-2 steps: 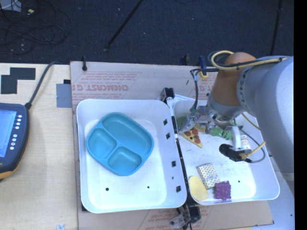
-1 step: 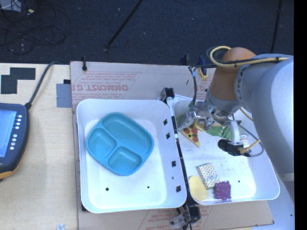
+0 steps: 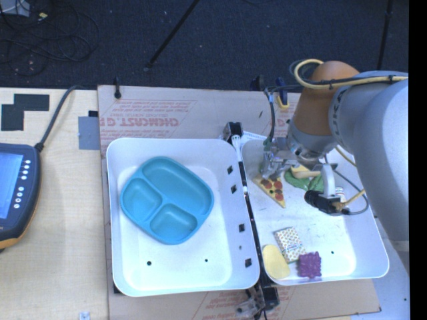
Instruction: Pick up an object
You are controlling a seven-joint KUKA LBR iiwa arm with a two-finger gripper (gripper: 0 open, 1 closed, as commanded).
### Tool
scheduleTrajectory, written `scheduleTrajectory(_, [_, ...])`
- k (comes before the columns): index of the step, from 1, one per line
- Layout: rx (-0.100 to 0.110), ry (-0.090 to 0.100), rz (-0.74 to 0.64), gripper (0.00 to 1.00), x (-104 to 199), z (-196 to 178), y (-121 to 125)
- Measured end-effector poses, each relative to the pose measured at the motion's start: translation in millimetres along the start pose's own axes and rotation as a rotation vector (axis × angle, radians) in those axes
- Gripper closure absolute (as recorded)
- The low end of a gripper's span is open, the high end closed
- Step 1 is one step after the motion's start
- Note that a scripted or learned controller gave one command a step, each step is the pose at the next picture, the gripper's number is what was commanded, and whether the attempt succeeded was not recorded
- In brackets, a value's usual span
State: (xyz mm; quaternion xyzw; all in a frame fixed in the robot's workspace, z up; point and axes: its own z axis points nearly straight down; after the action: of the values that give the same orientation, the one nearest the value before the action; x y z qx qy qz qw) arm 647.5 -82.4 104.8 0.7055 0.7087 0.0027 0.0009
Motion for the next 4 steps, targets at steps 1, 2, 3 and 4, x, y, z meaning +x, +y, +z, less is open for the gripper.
scheduleTrajectory(1, [0.002, 0.0, -0.001, 0.0, 0.2, 1.1, -0.5])
scheduleTrajectory(2, [0.01, -0.002, 0.0, 0.0, 0.8, 18.5, -4.6])
scheduleTrajectory(3, [0.009, -0.002, -0.001, 0.0, 0.6, 17.6, -4.1])
scheduleTrajectory(4, [0.008, -0.003, 0.005, 0.0, -7.7, 17.4, -4.1])
